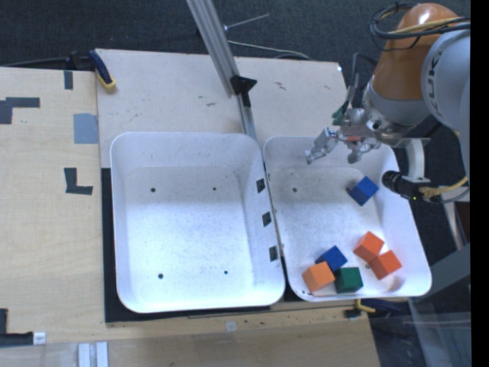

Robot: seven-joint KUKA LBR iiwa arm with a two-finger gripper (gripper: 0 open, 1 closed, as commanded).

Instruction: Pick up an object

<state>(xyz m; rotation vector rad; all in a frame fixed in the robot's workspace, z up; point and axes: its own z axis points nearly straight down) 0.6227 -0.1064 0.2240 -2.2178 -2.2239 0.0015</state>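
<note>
My gripper [335, 154] hangs over the far end of the right bin [306, 212], its fingers spread open with nothing between them. A blue cube [363, 190] lies a short way in front of it, toward the bin's right wall. At the near end of this bin a cluster sits together: two orange blocks [370, 245] [386, 264] on the right, a third orange block [318, 276] on the left, a second blue block [331, 258] and a green block [349, 280].
The left bin [183, 220] sits alongside, sharing a raised rim with the right one. A slanted metal rail [218, 44] comes down from the top toward the gap between the bins. A yellow-handled clamp [103, 71] lies at the bench's far left.
</note>
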